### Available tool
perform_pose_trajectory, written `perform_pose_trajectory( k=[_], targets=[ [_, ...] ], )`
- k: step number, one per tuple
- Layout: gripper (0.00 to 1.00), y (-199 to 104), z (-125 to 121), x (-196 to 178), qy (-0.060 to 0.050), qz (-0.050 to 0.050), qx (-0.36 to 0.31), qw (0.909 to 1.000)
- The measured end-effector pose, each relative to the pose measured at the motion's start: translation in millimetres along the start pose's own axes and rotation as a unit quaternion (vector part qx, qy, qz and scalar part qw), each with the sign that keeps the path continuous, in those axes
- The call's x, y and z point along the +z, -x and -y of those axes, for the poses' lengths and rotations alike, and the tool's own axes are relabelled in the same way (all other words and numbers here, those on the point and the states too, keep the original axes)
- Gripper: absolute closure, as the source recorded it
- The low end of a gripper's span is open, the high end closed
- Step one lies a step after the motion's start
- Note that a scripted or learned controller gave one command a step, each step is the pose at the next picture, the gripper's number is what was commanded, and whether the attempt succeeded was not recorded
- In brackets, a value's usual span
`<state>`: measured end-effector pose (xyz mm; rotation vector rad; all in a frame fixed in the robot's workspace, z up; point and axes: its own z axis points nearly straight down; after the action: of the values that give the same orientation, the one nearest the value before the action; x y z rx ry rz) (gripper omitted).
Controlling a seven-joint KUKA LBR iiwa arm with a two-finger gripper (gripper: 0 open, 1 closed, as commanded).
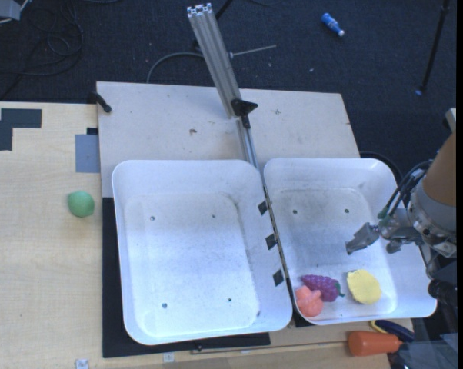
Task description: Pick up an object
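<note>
2 shallow white bins sit side by side on a pale board over a light wooden bench; the left bin (187,252) and the right bin (331,183) meet at a divider with black clips. Beyond the bench lies dark carpet strewn with cables and a small blue object (332,24). An aluminium rail (218,60) slants toward the bins. A green ball (81,204) rests on the bench, left of the bins. In the right bin's near corner lie an orange toy (309,301), purple grapes (321,285) and a yellow toy (364,287). The gripper (362,239) hovers above them, holding nothing; whether it is wide or narrow cannot be told.
</note>
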<state>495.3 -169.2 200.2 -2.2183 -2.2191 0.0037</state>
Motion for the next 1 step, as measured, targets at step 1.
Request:
perform_pose_trajectory(
  k=[1],
  targets=[
    [0.00, -0.4, 2.9, 62.9, -0.001, 0.000, 0.000, 1.0000]
  ],
)
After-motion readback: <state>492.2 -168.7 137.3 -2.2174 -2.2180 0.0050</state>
